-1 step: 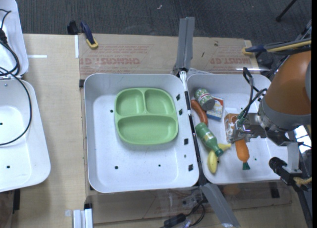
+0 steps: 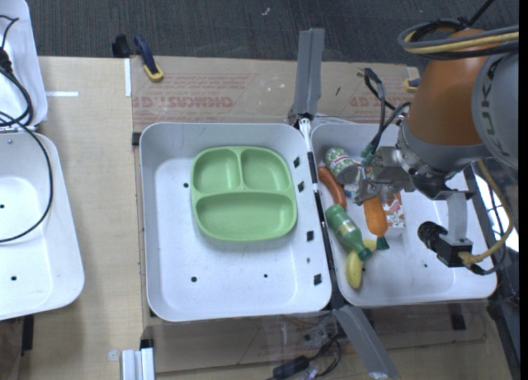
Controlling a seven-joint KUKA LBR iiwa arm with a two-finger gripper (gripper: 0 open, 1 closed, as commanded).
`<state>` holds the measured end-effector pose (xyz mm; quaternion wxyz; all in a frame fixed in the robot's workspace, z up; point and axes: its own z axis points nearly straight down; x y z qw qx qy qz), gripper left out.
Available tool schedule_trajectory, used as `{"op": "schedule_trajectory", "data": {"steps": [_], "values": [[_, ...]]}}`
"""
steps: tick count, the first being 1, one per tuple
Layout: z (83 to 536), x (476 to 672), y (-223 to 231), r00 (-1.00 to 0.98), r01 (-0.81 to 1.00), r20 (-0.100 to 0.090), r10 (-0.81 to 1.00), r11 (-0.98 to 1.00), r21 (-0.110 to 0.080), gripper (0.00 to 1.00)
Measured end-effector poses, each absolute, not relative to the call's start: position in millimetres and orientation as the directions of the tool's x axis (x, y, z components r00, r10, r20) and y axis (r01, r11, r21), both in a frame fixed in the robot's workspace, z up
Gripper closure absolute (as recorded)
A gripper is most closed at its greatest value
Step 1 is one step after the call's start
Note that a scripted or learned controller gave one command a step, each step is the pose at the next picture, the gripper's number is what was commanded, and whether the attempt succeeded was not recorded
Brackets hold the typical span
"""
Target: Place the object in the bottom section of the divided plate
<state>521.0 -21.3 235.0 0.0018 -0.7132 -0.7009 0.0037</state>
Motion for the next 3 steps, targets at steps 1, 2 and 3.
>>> {"op": "schedule_trajectory", "data": {"steps": [1, 2, 3], "values": [[217.9, 501.2, 25.4, -0.398, 0.917, 0.002, 0.917, 0.398, -0.009, 1.0], [151.5, 539.2, 113.7, -0.394, 0.919, 0.0, 0.919, 0.394, -0.009, 1.0], [151.6, 539.3, 113.4, -0.393, 0.919, 0.0, 0.919, 0.393, -0.009, 0.0]]}}
